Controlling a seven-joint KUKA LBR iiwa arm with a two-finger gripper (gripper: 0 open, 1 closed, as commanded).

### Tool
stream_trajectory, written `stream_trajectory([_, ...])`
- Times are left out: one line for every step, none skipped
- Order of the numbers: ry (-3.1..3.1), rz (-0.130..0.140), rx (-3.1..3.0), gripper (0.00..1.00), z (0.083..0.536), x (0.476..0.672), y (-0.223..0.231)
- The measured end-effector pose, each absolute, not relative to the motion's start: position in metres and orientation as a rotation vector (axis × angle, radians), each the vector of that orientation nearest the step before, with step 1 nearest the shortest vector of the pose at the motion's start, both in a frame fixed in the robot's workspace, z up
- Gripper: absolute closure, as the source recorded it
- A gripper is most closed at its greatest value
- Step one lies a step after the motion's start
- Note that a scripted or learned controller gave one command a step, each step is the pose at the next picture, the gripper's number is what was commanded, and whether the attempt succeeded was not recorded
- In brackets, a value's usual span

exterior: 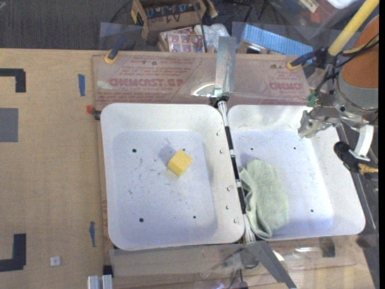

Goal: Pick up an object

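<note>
Honestly, I'd pinch the small, light-looking yellow block (180, 162) across flat faces, or bunch the limp green cloth (264, 197); I cannot tell the gripper (310, 125) state.

Arm (361, 71) enters from right, orange band above wrist, wrist angled down-left. Gripper (308, 127) hangs below the wrist, tips pointing down, nothing seen between them.

Bright, even light falls from above. The white bins (120, 179) look slightly washed out, with glare on the clear sheet (198, 83) behind them. The yellow block (179, 162) casts a small soft shadow to its upper left. Detail is grainy and a little soft.
</note>
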State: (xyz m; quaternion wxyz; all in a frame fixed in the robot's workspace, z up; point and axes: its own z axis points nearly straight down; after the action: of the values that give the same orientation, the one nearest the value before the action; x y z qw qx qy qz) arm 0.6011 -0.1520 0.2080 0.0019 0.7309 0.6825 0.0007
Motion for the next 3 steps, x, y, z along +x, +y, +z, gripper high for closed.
stream_trajectory([1.744,0.001,2.609,1.00,0.212,0.629,-0.198])
stream_trajectory([2.495,0.001,1.908,1.00,0.260,0.581,-0.152])
stream_trajectory([2.924,0.002,1.142,1.00,0.297,0.516,-0.131])
